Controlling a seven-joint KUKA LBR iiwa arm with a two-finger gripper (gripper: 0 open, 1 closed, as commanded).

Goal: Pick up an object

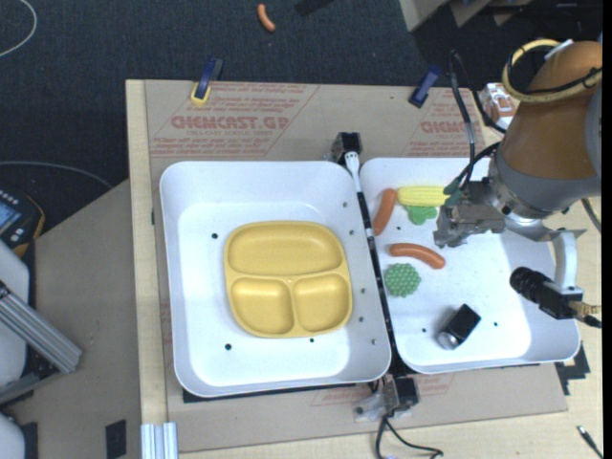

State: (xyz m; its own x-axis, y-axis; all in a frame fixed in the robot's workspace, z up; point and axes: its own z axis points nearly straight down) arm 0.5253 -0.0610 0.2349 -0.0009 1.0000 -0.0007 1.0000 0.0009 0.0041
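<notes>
You are looking at several candidate objects lying in the right bin (pixel 535 352), none of them lifted yet. A toy corn cob (pixel 421 195) is lying near the bin's far edge with a small green piece (pixel 420 214) just beside it, and both are sitting just to the left of the gripper (pixel 451 228). An orange toy hot dog (pixel 384 210) is resting tilted against the bin's left wall, a second sausage (pixel 417 254) is lying on the floor of the bin below the gripper, and a green broccoli-like ball (pixel 402 279) is sitting just beneath that. A small black block (pixel 459 325) is lying nearer the front edge, well apart from the rest.

The gripper is hanging low over the bin, close to the corn and the second sausage, but you cannot tell from this slant whether it is spread or pressed together, and nothing is visibly pinched in it. So, as a judgement, the pick is not done: the arm is positioned for a grasp, and the closing, lifting and confirming are all left.

In the left bin (pixel 182 256), a yellow divided tray (pixel 287 277) is sitting untouched.
</notes>
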